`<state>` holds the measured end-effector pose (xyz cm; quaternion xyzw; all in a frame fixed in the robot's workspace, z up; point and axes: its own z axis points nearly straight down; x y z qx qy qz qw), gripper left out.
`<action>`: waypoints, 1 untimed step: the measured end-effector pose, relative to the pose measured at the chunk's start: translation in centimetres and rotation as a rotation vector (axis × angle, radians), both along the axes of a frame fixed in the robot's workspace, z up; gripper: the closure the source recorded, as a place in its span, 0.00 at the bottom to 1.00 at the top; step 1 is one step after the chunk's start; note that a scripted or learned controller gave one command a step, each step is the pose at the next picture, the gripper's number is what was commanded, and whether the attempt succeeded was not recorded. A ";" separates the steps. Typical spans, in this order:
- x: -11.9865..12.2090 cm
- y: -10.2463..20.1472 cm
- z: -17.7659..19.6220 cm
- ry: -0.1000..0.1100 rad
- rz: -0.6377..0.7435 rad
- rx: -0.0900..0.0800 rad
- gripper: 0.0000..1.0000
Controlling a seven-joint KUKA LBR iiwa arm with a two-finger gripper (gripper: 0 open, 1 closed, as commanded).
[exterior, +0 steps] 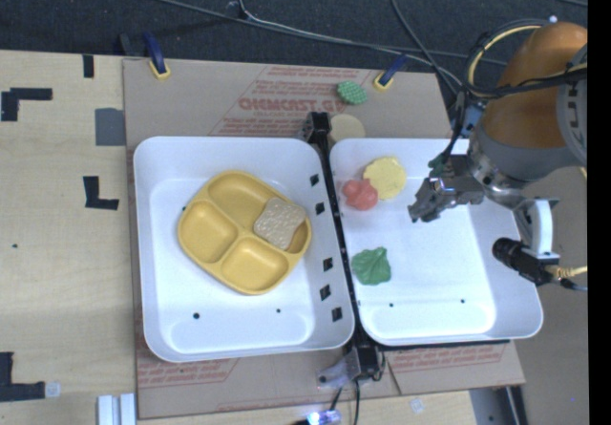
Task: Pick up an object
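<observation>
So the arm's coming in from the right, orange band (539, 55) up top, grey wrist (511, 160) angled down and left. The gripper (427, 206) points lower-left; looks like nothing's between its dark tips, though it's pretty blurry there.

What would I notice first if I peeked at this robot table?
Probably the big yellow divided plate in the left white bin, with a tan cracker-like piece lying on it. In the right bin lie a yellow piece touching a red one, with a green leafy piece nearer the camera. The grey and orange arm's gripper hovers just right of the yellow piece.
</observation>
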<state>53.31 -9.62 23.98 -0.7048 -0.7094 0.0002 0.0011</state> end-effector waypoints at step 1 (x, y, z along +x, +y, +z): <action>-0.4 6.3 0.2 0.000 0.001 0.000 1.00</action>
